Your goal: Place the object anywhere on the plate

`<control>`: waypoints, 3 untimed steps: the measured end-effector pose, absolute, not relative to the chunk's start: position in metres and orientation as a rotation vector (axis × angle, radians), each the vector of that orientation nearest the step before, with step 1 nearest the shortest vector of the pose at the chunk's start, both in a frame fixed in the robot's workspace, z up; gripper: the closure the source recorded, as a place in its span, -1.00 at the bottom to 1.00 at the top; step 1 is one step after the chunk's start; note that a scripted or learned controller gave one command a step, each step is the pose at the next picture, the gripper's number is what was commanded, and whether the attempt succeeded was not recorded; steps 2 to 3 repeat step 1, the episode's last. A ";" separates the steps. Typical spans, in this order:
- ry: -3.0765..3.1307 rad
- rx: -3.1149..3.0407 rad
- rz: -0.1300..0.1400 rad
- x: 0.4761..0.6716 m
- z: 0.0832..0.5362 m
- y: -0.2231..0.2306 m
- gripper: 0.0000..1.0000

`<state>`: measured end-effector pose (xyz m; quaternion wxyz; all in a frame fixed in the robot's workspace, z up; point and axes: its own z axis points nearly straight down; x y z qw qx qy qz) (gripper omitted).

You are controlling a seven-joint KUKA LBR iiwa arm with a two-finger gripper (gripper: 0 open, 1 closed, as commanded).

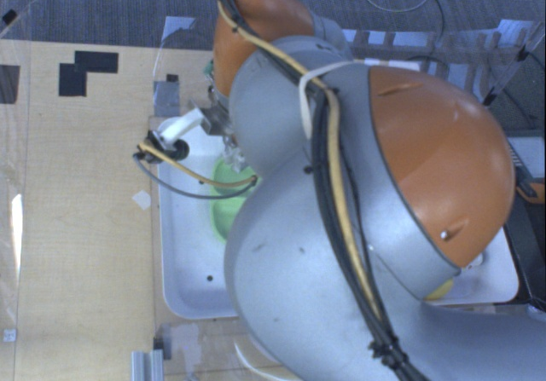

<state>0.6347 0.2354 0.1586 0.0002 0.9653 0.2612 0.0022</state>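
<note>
A light green plate (223, 204) lies in the left white bin (183, 285), and the arm covers most of it. My gripper (231, 152) hangs just above the plate's upper edge, at the end of the grey and orange arm (358, 200) that spreads across the middle of the view. The arm's bulk hides the gripper's tip. A small yellow bit (438, 289) peeks out from under the arm in the right bin (486, 281); I cannot tell what it is.
A yellow and black cable (183, 170) loops out from the wrist over the left bin's near wall. The wooden bench top (77, 226) stretches to the left of the bins. A small grey bracket (166, 98) stands at the left bin's far corner.
</note>
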 end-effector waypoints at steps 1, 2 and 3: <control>0.821 3.032 0.006 0.634 0.158 0.236 -1.00; 0.821 3.032 0.006 0.634 0.158 0.236 -1.00; 0.821 3.032 0.006 0.634 0.158 0.236 -1.00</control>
